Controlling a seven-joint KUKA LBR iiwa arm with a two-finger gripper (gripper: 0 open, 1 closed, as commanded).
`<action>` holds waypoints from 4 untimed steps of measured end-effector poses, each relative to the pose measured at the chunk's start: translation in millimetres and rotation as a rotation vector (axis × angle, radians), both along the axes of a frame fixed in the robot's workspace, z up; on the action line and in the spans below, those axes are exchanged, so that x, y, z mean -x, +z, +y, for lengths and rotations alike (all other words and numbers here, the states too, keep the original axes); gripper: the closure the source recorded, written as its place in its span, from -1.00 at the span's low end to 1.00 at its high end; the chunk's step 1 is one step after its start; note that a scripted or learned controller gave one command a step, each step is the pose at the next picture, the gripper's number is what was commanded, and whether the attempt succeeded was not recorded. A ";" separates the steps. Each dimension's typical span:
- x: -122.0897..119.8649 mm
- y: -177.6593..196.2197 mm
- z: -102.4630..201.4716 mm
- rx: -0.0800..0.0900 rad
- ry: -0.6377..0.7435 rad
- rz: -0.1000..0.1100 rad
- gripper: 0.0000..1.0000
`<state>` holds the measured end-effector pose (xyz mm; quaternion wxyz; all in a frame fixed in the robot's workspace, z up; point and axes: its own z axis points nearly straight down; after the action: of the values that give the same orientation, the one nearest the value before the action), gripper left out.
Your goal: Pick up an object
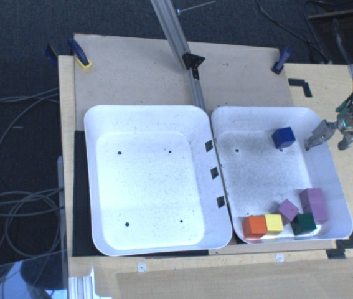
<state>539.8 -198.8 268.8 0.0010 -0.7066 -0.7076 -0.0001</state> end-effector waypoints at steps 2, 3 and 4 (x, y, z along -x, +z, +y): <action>-8.7 -52.7 5.8 -0.001 0.001 0.005 -1.00; -10.5 -95.4 6.7 -0.001 -0.001 0.005 -1.00; -9.8 -137.9 7.7 -0.001 -0.001 0.005 -1.00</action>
<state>549.6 -191.1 130.9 0.0031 -0.7070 -0.7073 0.0012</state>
